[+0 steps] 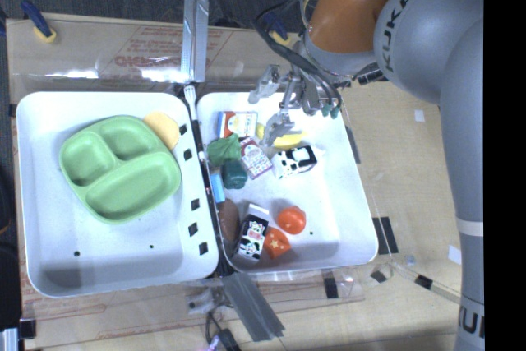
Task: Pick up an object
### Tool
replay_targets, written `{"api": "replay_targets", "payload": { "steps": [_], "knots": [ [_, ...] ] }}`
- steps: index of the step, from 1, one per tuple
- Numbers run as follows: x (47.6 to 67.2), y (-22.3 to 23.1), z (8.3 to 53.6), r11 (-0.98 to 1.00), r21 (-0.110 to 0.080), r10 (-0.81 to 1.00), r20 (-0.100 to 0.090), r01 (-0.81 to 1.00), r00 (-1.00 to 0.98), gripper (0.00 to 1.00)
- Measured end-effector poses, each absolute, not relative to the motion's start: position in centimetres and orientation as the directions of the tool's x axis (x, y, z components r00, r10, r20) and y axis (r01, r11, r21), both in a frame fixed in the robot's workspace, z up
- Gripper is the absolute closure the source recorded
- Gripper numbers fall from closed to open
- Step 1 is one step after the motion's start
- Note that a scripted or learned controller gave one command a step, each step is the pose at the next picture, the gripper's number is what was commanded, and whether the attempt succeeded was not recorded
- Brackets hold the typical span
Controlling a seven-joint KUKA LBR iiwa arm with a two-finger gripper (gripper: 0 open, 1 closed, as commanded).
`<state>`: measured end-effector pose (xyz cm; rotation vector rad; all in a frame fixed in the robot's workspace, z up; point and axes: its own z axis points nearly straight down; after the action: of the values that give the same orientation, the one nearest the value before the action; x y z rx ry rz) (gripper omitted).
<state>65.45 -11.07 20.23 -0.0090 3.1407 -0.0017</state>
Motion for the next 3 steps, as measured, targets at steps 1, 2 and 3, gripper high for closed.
{"api": "replay_targets", "payload": {
  "steps": [1,2,3],
  "knots": [
    [63.2,-10.0,10.7,0.998,-0.002,-0.069,-0.006,-0.069,-0.998,0.0],
    [56.4,-18.7,9.4,0.989,-0.004,-0.148,-0.005,-0.148,-0.989,0.0],
    [52.7,-12.7,9.2,0.982,0.002,-0.187,0.0,-0.187,-0.982,0.0]
  ]
}}
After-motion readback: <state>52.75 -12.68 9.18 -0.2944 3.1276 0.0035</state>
